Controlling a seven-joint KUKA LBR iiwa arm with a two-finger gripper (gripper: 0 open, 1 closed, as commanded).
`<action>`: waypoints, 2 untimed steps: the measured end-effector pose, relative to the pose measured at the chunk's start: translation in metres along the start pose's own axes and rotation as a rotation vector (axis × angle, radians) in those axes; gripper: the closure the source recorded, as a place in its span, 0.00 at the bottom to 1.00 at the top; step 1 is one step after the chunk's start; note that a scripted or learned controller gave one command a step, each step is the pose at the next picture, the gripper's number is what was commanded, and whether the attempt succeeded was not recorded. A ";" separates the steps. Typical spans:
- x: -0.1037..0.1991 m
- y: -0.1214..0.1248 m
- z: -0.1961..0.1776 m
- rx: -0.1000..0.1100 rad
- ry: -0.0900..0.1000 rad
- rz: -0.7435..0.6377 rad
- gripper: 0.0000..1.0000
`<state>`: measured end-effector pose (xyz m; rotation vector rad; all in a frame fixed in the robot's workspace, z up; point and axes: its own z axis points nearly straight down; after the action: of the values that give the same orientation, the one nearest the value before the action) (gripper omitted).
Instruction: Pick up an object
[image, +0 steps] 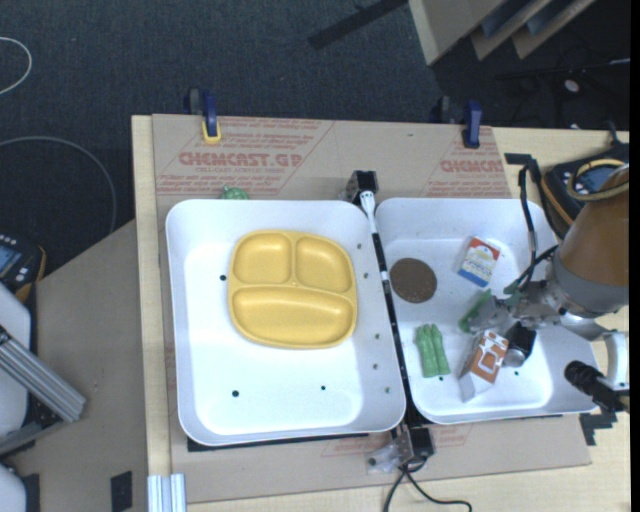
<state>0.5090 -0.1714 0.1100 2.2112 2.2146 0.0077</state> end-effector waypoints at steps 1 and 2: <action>-0.028 -0.023 0.017 -0.014 -0.007 0.003 0.00; -0.021 -0.030 0.025 0.011 0.005 0.002 0.00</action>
<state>0.4794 -0.1923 0.0847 2.2217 2.2204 0.0008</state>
